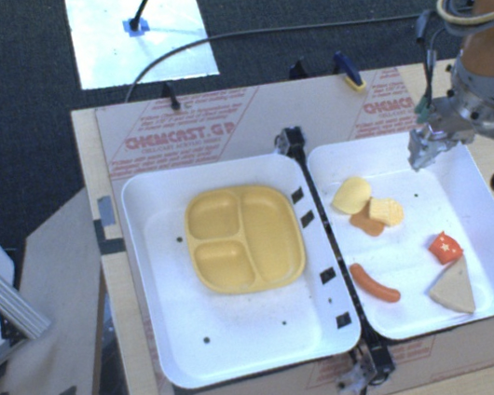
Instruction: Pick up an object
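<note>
Above the far right corner of the right bin (493, 196) hangs the tool (423, 151), at the end of the grey arm (489, 64) that comes from the right side; whether it is wide or narrow I cannot tell, and nothing is seen held in it. On the counter (215, 122) two white bins stand side by side; the left bin (163, 282) carries a yellow divided plate (243, 238) near its middle. Toward the near left of the right bin lies an orange sausage (375, 282); close to its near right corner lies a beige wedge (454, 290), with a small red piece (445, 248) just beside it on the far side; near the bin's left edge, further back, a pale yellow round piece (351, 193), a yellow cracker-like piece (386, 211) and an orange piece (366, 223) touch one another.
</note>
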Motion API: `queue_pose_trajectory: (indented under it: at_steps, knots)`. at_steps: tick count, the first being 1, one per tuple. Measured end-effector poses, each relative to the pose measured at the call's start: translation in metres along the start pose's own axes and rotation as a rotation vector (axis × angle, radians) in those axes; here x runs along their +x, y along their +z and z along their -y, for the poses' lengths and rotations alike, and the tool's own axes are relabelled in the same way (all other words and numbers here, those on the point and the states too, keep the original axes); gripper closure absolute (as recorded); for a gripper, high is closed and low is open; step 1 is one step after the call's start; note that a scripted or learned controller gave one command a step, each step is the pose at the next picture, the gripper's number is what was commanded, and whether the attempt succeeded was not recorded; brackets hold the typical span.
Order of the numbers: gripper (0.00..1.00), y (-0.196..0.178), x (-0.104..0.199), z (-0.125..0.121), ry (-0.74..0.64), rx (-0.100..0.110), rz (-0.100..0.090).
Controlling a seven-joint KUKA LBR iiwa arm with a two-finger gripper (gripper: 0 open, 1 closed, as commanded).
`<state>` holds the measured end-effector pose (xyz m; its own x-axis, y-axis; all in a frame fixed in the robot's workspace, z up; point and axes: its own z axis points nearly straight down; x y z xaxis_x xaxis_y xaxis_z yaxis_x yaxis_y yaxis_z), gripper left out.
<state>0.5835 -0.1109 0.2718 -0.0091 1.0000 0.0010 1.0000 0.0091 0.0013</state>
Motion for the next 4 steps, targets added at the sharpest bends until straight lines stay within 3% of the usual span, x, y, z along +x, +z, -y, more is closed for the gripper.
queue_pose_trajectory:
  at_steps: [2,4]
  knots:
    - [1.0,0.031,0.114,0.02,-0.001,0.002,-0.001]
    - [1.0,0.044,0.216,0.021,0.0,0.0,0.0]
